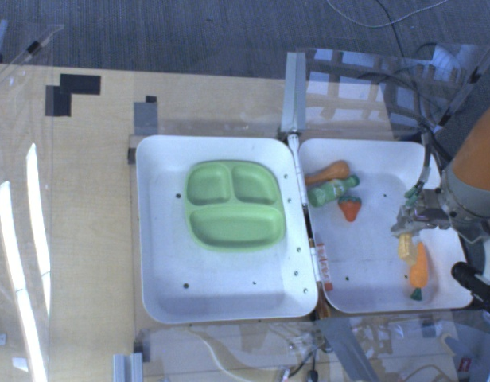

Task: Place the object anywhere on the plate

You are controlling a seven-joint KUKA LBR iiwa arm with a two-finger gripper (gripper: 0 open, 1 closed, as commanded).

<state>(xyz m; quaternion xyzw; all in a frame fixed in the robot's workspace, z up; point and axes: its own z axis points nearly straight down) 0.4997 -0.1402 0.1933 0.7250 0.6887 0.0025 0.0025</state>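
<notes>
Your workspace, seen from above

You've got a light wooden bench (86, 237) sitting on dark grey carpet (173, 22), with a thin cable (372, 10) looping across the floor at top right. Black tape marks (70, 92) sit near the bench's far left corner, clear panels (22, 213) throw bright glare streaks down the left side, and a metal post (294, 94) stands behind the bench.
</notes>
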